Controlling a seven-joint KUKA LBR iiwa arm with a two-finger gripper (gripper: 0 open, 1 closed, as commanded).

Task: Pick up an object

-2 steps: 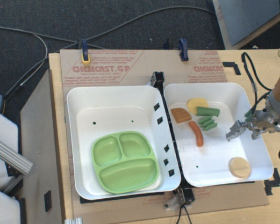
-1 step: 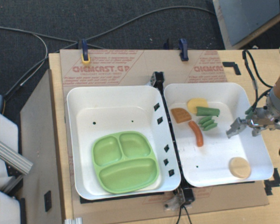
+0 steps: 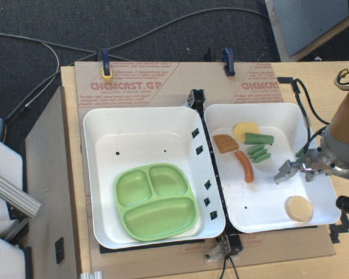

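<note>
on my bench: two white bins, left bin and right bin. one green divided tray. food items, six: one yellow piece, one brown slice, one orange sausage, two green pieces, one tan round roll. two clamps.

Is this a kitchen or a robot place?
Probably a robot lab, not a kitchen. A robot gripper reaches over a white bin of toy food, the bench is a board held by clamps, and cables trail over the carpet.
</note>
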